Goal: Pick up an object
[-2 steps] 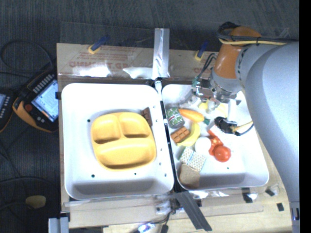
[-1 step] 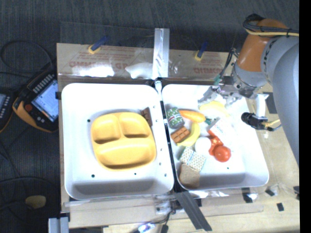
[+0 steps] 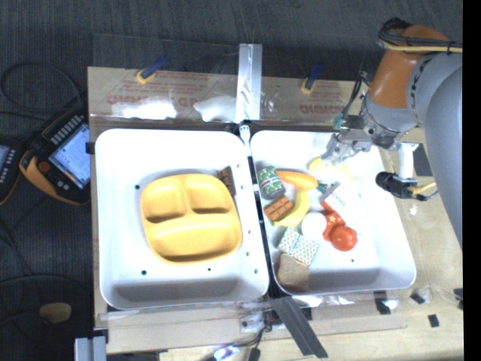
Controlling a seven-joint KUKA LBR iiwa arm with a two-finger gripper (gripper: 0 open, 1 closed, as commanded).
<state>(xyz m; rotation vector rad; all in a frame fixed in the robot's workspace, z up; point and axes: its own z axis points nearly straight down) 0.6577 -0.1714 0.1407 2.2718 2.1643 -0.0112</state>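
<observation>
gripper (image 3: 340,150) hangs over the right bin (image 3: 391,232), can't tell its state. toy food pile (image 3: 304,201) lies just below-left of it. cardboard lettering behind is unreadable.

To my left a pendant (image 3: 64,160) with a lit screen lies on the dark floor (image 3: 45,21), its cable (image 3: 30,74) looping away. Behind my bins, a board (image 3: 188,89) carries clear plastic sheeting (image 3: 218,107) pinned by two clamps (image 3: 150,69), a metal strip (image 3: 249,81) upright between them. A brown lump (image 3: 54,311) sits lower left
</observation>
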